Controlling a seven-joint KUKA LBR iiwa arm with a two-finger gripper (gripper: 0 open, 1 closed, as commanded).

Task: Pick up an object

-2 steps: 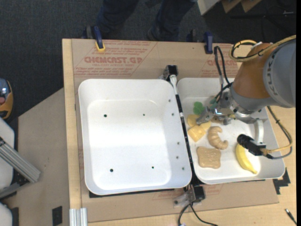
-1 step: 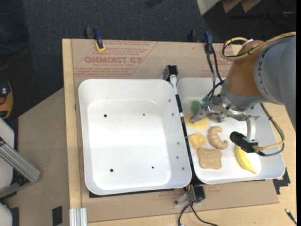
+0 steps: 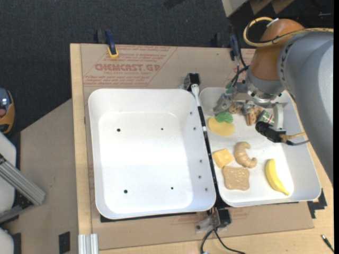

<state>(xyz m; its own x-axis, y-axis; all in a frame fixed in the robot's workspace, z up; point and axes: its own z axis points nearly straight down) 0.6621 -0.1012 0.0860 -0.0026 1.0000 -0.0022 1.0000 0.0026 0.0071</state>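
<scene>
I have the arm (image 3: 296, 52) reaching in over the right bin (image 3: 304, 187), and the gripper (image 3: 237, 106) is down at the bin's far end, right above the green piece (image 3: 225, 117). That green piece lies touching the far edge of the yellow lemon-shaped piece (image 3: 221, 126). I cannot tell how the gripper is set; the wrist hides the tips. Nothing is visibly lifted. So I judge this as the approach or closing step, with the pick not yet made. Nearer than the lemon piece lie the cheese cube (image 3: 222, 157), the croissant (image 3: 245, 154), the toast slice (image 3: 236, 178) and the banana (image 3: 276, 177), all loose on the bin floor. The left bin (image 3: 106, 102) sits beside them. Next I want a clean close on one item, then a straight lift clear of its neighbours.
</scene>
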